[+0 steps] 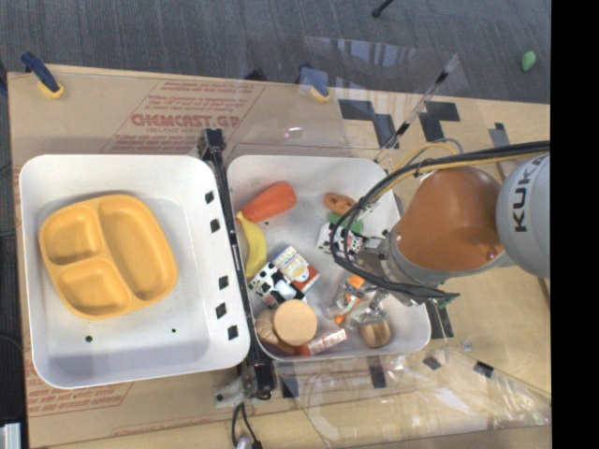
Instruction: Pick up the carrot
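Note:
The carrot (270, 201), a stubby orange-red piece, lies in the upper left part of the right bin (309, 163), close to the divider. My gripper (360, 299) hangs low over the bin's lower right area, under the orange wrist band (447, 223). It sits among small items there, well to the right of and below the carrot. The wrist and cables hide most of the gripper.
The right bin also holds a yellow banana (253, 247), a colourful small box (292, 269), a tan round disc (295, 323), a brown lump (375, 331) and a small orange piece (339, 201). A yellow compartment plate (106, 253) lies in the left bin (112, 349).

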You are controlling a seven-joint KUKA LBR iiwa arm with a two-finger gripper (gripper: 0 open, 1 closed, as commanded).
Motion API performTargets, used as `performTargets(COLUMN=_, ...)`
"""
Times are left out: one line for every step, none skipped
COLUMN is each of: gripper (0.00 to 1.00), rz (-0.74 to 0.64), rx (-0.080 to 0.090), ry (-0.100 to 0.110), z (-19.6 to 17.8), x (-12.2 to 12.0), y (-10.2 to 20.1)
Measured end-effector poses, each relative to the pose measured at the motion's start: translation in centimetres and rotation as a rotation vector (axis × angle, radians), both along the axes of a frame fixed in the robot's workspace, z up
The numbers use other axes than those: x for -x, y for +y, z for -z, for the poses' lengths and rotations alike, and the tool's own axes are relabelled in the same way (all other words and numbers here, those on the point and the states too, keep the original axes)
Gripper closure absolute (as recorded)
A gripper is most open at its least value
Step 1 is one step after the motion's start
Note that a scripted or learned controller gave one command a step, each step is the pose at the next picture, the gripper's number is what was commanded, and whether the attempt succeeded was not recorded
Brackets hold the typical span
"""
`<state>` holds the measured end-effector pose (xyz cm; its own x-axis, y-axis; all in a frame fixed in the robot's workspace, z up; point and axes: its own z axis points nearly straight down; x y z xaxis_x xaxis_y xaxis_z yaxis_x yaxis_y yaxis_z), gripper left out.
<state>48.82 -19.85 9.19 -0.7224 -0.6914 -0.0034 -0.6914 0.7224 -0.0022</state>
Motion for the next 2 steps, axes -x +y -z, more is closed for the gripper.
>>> performTargets(gripper=0.0, rz=0.0, rx=0.0, ry=0.0, z=0.0, x=0.0, y=0.0)
performTargets(gripper=0.0, rz=0.213, rx=0.0, ry=0.0, z=-0.1, x=-4.8, y=-1.1)
